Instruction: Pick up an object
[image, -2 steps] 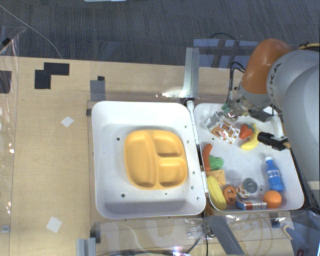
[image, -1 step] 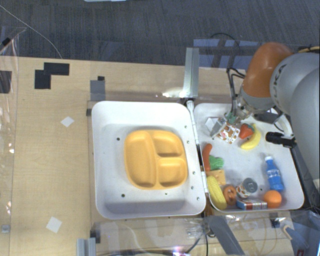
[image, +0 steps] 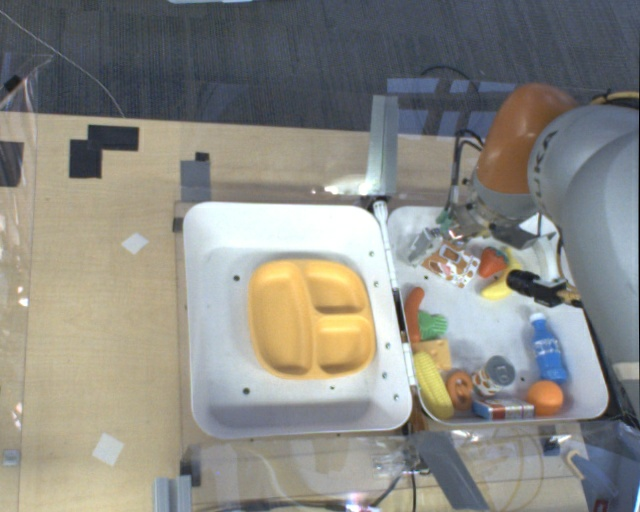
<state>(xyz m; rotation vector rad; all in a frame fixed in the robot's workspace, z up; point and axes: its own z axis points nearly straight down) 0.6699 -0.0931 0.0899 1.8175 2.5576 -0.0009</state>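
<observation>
My gripper hangs low over the far end of the right bin, under the orange wrist band. Just below it lie a crinkled snack packet and a silvery wrapper. A red strawberry-like toy and a yellow piece lie to the packet's right. I see nothing between the gripper's tips.
Nearer in the right bin lie a carrot, green toy, corn cob, small can, blue bottle, orange and a flat tube. The left bin holds a yellow divided tray.
</observation>
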